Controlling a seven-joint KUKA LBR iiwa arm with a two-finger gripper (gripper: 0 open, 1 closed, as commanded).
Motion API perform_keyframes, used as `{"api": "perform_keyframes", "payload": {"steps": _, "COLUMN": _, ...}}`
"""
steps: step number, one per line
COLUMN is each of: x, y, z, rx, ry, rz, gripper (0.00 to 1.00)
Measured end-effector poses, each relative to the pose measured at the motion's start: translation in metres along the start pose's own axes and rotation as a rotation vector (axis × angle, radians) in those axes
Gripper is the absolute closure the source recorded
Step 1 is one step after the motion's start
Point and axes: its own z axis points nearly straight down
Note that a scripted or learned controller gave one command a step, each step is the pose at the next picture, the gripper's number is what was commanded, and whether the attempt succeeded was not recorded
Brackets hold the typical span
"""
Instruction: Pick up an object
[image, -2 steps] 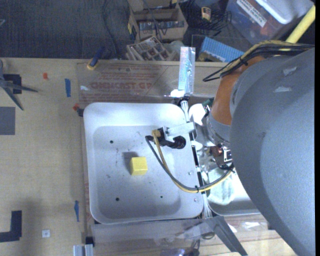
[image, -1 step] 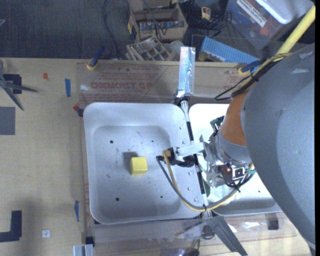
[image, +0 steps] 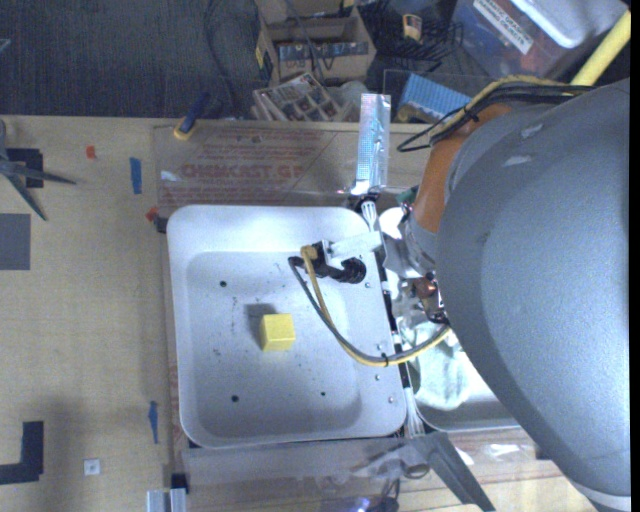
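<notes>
The wooden bench carried the left bin, a shallow white tray with small dark specks scattered over its floor. The task object, a yellow cube, lay on the floor of this bin, left of centre and clear of every wall. The gripper was positioned over the bin's right rim, well apart from the cube; its state, released or clenched, could not be determined, and nothing was seen held in it. The grey arm, with its orange band, covered most of the right bin.
</notes>
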Motion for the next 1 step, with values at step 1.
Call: {"api": "perform_keyframes", "payload": {"steps": 1, "x": -0.0135, "y": -0.0204, "z": -0.0164, "rx": 0.000, "ry": -0.001, "rz": -0.009, "gripper": 1.00}}
